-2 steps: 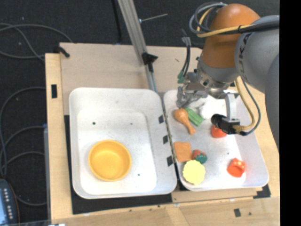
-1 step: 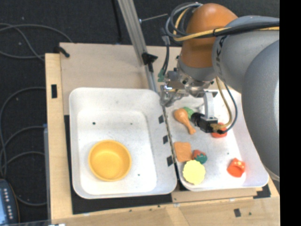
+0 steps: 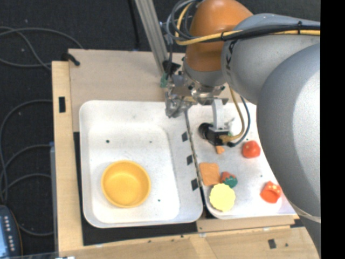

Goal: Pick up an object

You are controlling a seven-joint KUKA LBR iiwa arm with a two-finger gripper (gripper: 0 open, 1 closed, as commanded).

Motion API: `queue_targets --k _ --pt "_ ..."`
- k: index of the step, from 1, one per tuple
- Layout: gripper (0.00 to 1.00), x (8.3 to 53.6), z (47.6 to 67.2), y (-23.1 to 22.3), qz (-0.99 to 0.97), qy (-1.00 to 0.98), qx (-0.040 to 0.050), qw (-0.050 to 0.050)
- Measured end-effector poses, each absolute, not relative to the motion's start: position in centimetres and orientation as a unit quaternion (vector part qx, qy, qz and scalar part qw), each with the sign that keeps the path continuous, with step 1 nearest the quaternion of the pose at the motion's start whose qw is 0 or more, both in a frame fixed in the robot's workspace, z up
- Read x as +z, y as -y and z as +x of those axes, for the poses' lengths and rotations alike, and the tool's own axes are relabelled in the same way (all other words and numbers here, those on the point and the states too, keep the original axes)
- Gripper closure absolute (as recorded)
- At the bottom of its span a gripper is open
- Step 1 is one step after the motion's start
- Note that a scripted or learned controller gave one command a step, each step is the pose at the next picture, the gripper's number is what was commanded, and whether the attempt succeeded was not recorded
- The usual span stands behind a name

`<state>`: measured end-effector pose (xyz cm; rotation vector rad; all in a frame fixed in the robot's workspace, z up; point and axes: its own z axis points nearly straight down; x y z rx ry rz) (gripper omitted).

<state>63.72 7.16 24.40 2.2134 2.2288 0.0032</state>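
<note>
Nothing picked yet, as far as I can see. No object is lifted, and everything sits on a bin floor.

Candidates, all placed off the yellow bowl [image 3: 125,183]:
- The bowl itself is upright, alone in the near part of the left bin [image 3: 135,131].
- The orange square [image 3: 209,173] is just right of the bowl, across the divider in the right bin [image 3: 245,171].
- The pale yellow disc [image 3: 222,197] is right of the bowl and slightly nearer me, touching or almost touching the square.
- The red-and-green piece [image 3: 228,179] is right of the bowl, tucked against the disc's far edge.
- Two red pieces are further right of the bowl: one [image 3: 250,149] at the far side, one [image 3: 270,192] at the near side by the arm's body.

The claw [image 3: 172,106] is up and right of the bowl, at the far end of the divider, well apart from every object. Can't tell whether it's released or clenched; nothing visible in it.

My read is that the whole grasp is left: pick a target, travel over, descend, close.
</note>
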Motion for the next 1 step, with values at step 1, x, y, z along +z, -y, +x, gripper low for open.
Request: queue_targets --k 1 --pt "0.0 24.38 63.68 -6.86 0.706 -0.709 -0.0005 0.0"
